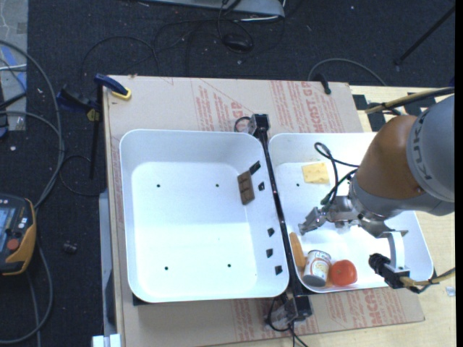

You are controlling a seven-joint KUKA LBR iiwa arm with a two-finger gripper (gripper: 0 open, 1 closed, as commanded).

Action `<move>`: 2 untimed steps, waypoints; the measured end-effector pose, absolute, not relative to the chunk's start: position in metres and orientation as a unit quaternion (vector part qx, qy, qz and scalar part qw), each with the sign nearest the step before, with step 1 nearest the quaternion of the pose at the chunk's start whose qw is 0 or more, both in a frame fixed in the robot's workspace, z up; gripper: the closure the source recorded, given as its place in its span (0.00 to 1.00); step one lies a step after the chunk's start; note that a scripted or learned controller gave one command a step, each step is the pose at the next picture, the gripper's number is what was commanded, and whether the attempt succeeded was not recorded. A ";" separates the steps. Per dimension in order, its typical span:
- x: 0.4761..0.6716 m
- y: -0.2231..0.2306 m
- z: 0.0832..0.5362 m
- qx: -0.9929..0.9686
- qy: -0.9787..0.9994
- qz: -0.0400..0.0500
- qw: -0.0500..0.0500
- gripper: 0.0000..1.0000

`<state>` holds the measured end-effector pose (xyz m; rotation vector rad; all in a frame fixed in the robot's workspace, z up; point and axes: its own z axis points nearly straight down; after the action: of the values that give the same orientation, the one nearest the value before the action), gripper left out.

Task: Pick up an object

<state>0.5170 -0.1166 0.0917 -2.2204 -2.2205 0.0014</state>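
Objects for picking, right bin (423, 255): a red tomato-like ball (344, 272) near the front wall; just to its left, touching or nearly so, a small can (316, 266) lying tilted with a pale label; left of the can, an orange carrot-shaped piece (296, 249) running along the bin's left wall; toward the back, well apart from these, a flat yellow wedge (315, 173), possibly toy cheese.

Left bin (137, 215): one brown chocolate-bar-like piece (246, 188) leaning against the right wall, near the back.

My gripper (312, 223): over the middle of the right bin, pointing left, above the bin floor between the yellow wedge and the can. The view is too coarse here for me to judge how far my fingers are apart; I see nothing between them. My arm (405, 172), with its orange band, enters from the right and covers the bin's right half.

Surroundings: both bins sit side by side on a cardboard-covered surface (188, 100); a blue and yellow clamp (112, 87) at the surface's back left corner; black cables (181, 35) on the dark floor (58, 20) beyond.
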 end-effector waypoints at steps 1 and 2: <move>0.517 -0.117 0.102 -0.707 -0.707 0.000 0.000 1.00; 0.517 -0.112 0.164 -0.707 -0.707 -0.001 -0.002 1.00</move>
<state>0.5175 -0.1125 0.1638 -2.2232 -2.2250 -0.0047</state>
